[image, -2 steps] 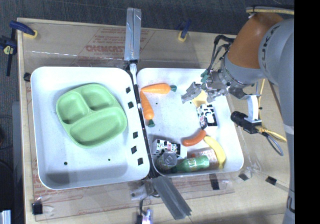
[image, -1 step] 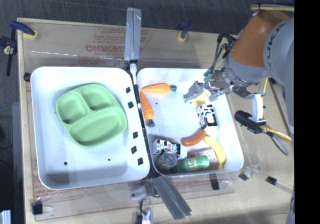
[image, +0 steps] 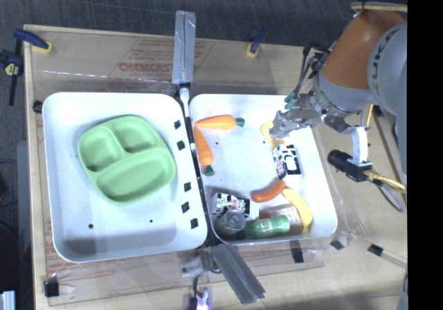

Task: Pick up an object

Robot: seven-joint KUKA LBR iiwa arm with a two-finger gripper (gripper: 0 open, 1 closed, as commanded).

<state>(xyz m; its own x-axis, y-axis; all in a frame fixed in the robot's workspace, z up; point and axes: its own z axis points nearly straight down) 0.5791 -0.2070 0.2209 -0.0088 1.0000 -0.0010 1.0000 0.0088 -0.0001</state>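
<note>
Camera view shows the arm (image: pixel 363 52) reaching in from the right, its gripper (image: pixel 282 124) low over the right bin (image: pixel 325 184) near the upper right corner, above a yellow piece (image: pixel 267 132); whether it grips anything cannot be told. Two carrots (image: pixel 216 122) lie at the bin's upper left, a sausage (image: pixel 268 192) and banana (image: pixel 299 206) lower right, a green bottle (image: pixel 266 226) and can (image: pixel 232 221) along the near wall. A green plate (image: pixel 126 157) sits in the left bin (image: pixel 62 225).
</note>
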